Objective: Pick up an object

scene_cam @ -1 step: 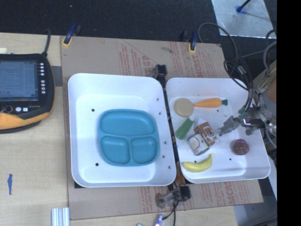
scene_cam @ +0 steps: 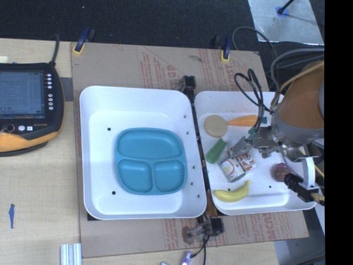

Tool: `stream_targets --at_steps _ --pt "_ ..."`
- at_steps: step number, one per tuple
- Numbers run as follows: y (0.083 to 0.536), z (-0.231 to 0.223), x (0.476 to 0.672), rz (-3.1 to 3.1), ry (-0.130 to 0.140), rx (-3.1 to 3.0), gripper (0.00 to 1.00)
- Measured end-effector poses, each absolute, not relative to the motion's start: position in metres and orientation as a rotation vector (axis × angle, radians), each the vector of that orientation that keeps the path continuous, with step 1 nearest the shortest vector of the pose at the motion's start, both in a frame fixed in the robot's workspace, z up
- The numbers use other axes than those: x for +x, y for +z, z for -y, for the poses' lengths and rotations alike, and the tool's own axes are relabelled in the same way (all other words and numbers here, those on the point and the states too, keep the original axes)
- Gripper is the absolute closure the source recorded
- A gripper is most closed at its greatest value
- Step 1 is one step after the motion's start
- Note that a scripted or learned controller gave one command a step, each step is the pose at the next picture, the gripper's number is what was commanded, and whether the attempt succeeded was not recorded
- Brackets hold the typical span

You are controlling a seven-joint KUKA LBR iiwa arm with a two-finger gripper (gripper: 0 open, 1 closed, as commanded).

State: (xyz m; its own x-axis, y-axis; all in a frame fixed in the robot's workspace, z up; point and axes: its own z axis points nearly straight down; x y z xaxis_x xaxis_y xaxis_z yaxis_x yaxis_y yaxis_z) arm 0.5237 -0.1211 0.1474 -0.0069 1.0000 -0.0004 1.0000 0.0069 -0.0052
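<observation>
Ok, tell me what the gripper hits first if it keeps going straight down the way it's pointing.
Most likely the small printed carton: the gripper sits right above its upper edge in the right bin. The green block lies just to the camera's left. Depth is hard to judge from this slanted view.

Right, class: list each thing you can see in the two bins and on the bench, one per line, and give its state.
Blue plate: flat, upright, in the left bin.
Banana: lying near the right bin's front edge.
Carrot: lying on its side.
Green block: lying at a slant.
Small carton: tipped on its side, beside the gripper.
Tan disc: lying flat.
Pendant screen: lit.
</observation>
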Motion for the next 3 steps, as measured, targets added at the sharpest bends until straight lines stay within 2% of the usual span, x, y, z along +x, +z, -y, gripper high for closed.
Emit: stream_targets --at_steps 1,2,3 --pt "0.093 0.107 0.55 2.228 0.004 -2.214 0.0" --pt "0.103 0.108 0.55 2.23 0.007 -2.211 1.0" --pt "0.192 0.041 0.572 2.225 0.001 -2.214 1.0"
